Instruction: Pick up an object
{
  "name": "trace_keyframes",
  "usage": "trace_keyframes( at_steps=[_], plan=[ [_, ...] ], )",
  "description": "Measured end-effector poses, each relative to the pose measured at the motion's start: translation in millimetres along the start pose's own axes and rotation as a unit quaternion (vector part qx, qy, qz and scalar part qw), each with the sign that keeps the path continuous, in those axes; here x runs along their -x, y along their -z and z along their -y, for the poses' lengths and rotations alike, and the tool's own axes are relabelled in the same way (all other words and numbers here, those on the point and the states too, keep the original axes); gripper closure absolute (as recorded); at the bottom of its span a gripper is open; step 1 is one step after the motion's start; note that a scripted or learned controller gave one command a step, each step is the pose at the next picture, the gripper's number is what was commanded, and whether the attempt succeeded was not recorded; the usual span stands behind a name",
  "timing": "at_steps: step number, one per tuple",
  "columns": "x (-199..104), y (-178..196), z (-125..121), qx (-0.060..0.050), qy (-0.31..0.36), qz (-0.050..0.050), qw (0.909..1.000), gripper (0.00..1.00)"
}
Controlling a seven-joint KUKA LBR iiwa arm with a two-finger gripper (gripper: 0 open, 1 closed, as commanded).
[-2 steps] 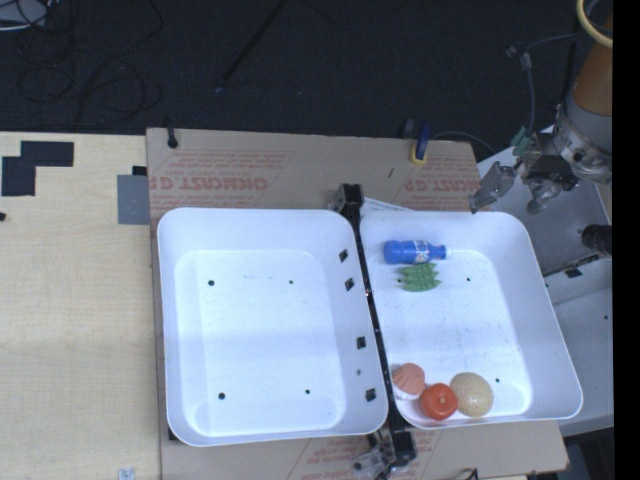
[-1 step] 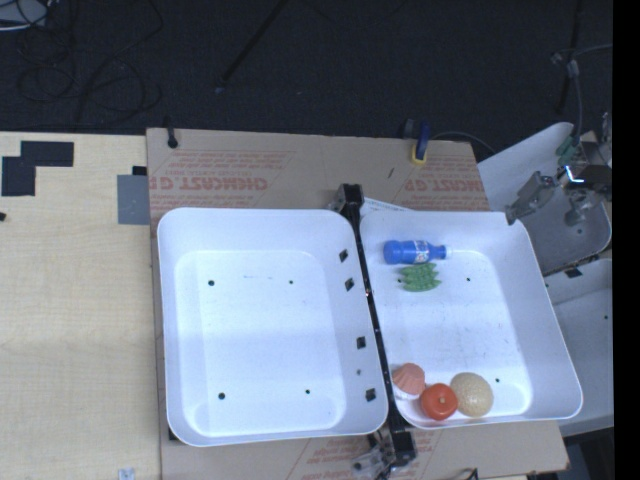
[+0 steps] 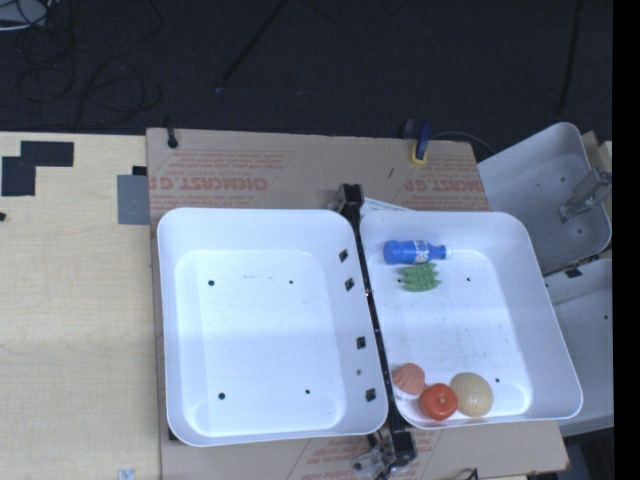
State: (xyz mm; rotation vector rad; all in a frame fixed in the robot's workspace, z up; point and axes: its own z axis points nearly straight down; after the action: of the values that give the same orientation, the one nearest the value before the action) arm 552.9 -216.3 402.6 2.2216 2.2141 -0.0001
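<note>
Nearest me, in the near corner of the right bin (image 3: 556,340), three small round things sit huddled: a pinkish shell-like piece (image 3: 407,377), a red-orange ball-shaped toy (image 3: 438,401) touching it, and a tan ball (image 3: 471,393) just beside that. They look light, but smooth and rounded, so I'd expect them to roll or squirt out of a pinch, and being crowded against the wall leaves little room. Farther back lies a small green leafy piece (image 3: 420,279), flat and probably soft. Just beyond it is a blue bottle (image 3: 413,252) on its side, stiff and light by the look of it; across its body seems the surest hold. The left bin (image 3: 175,328) lies alongside. How the gripper's jaws stand, I cannot tell.
</note>
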Motion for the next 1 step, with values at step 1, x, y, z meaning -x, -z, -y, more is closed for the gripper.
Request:
trace_keyframes(
  at_steps=[1],
  plan=[
    [-1.1, 68.3, 59.3, 0.001, 0.000, -0.001, 1.0000, 0.00]
  ],
)
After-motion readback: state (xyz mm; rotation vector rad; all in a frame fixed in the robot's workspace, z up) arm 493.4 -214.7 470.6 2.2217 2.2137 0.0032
